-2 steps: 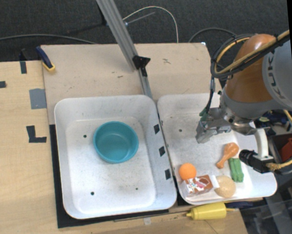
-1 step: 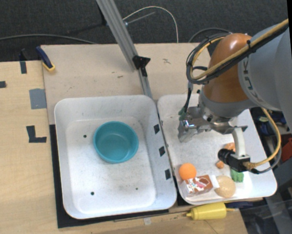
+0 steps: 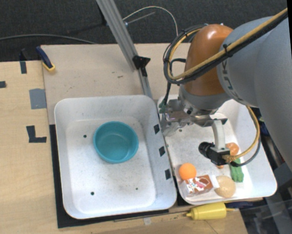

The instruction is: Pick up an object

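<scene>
I judge the orange ball [image 3: 187, 171], lower right, light and slippery; I'd pinch across its middle. I cannot tell the gripper [image 3: 173, 119] state.

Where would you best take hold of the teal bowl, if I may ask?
Probably the rim, pinched across its wall from straight above: the teal bowl sits upright, mouth open, alone in the left bin, and looks too wide to span whole.

Single fixed cam above the bench [image 3: 17, 167], looking down at a slant.
Mid-range view: left bin [image 3: 62, 147] centre-left of frame, right bin [image 3: 260, 180] lower right, both in frame. Arm [image 3: 207, 56] comes in from the right edge, nearest the lens, covering the upper right.
</scene>
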Action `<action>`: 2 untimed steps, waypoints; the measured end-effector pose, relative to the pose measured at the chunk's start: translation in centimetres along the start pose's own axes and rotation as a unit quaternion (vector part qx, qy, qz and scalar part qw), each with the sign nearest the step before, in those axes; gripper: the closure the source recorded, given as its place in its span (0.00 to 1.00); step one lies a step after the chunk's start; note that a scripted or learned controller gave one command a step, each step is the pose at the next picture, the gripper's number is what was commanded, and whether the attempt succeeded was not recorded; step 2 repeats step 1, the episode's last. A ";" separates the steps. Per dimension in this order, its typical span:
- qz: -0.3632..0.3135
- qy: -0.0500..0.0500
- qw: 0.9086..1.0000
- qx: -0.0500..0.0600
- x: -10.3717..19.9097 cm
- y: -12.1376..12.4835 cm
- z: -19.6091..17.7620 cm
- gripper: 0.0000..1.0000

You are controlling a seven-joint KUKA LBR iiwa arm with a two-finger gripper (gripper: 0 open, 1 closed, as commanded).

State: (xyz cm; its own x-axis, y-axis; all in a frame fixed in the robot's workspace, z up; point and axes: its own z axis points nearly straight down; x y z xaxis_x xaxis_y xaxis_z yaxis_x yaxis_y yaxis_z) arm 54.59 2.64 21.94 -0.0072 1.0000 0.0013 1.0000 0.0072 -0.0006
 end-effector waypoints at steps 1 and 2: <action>0.000 0.000 1.000 0.000 5.3 0.6 -1.3 1.00; 0.000 0.000 1.000 0.000 5.3 0.6 -1.3 1.00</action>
